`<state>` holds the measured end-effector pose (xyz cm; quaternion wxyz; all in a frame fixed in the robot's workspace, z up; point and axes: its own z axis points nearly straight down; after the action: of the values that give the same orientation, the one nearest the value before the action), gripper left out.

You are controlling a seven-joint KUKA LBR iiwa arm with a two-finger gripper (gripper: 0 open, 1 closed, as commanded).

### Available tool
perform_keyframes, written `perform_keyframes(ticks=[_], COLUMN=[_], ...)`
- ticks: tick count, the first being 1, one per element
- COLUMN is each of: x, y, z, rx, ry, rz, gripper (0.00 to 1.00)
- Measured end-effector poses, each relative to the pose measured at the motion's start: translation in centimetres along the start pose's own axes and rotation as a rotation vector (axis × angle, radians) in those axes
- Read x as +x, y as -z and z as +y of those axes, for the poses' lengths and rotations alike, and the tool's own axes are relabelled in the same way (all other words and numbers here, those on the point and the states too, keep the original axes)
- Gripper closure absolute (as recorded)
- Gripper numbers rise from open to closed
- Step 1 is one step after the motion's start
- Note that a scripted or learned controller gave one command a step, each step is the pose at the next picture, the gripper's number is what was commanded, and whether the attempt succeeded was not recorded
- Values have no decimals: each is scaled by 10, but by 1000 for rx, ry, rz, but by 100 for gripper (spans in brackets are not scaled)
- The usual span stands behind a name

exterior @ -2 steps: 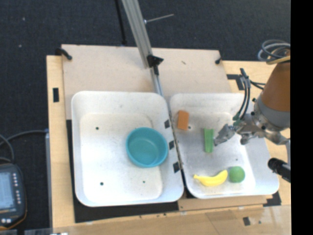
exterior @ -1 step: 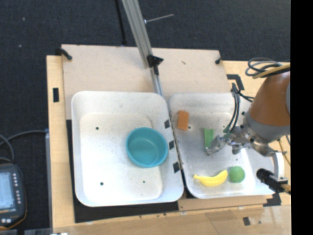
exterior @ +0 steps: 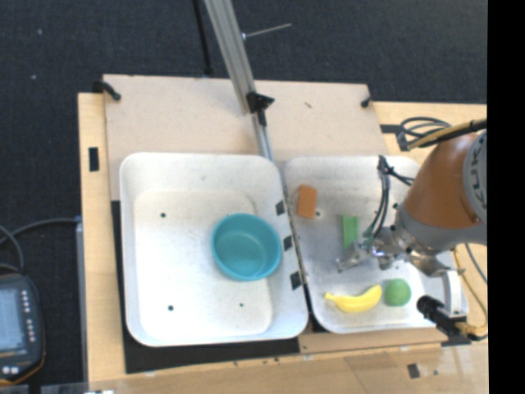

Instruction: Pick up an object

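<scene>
Gripper (exterior: 351, 261) sits low in the right bin (exterior: 328, 179), grip unreadable from here. Green block (exterior: 350, 231) just beside it: stiff, light, best pinched across its narrow sides. Banana (exterior: 354, 300) and green ball (exterior: 397, 292) lie nearer the front, orange block (exterior: 307, 201) further back.

A blue bowl (exterior: 247, 247) sits upright in the left bin (exterior: 164, 179). In the right bin (exterior: 328, 171) lie an orange block (exterior: 307, 201), a green bar (exterior: 350, 231), a yellow banana (exterior: 354, 300) and, just beside it, a green ball (exterior: 397, 293).
</scene>
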<state>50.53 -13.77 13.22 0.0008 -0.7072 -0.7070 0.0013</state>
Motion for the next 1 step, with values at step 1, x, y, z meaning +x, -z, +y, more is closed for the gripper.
perform_keyframes(ticks=[1], x=[-1], y=[14], z=[3], rx=[-10], ry=[-5], rz=[0], gripper=[100])
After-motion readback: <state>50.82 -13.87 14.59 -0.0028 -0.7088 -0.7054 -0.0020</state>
